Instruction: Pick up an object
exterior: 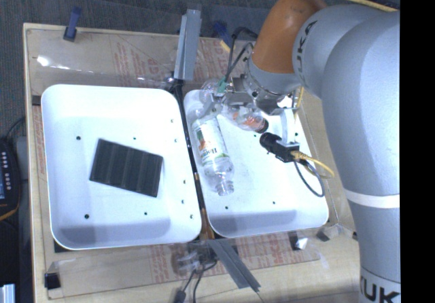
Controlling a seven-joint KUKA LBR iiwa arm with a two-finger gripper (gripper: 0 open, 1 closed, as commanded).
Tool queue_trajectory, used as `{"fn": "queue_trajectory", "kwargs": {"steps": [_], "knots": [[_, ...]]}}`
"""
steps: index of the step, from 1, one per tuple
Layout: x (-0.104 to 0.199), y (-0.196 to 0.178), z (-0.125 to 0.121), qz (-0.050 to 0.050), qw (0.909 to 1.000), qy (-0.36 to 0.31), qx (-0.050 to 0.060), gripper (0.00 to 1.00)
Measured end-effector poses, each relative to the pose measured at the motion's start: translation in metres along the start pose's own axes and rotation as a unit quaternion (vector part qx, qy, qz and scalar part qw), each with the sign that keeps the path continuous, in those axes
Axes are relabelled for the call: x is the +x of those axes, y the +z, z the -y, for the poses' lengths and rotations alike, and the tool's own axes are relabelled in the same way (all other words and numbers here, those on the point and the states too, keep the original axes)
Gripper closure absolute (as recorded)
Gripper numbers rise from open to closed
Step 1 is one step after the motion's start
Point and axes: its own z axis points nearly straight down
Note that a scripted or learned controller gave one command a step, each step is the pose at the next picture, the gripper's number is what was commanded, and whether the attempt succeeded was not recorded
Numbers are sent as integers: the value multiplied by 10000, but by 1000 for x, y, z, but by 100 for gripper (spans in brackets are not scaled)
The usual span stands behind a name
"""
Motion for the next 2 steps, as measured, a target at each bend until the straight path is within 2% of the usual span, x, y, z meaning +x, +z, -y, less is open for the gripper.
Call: {"fn": "queue_trajectory", "kwargs": {"steps": [1,2], "knots": [[-59,-40,-29,6,9999,-170,-30,0],[-101,16,-32,0,9951,-987,-13,0]]}}
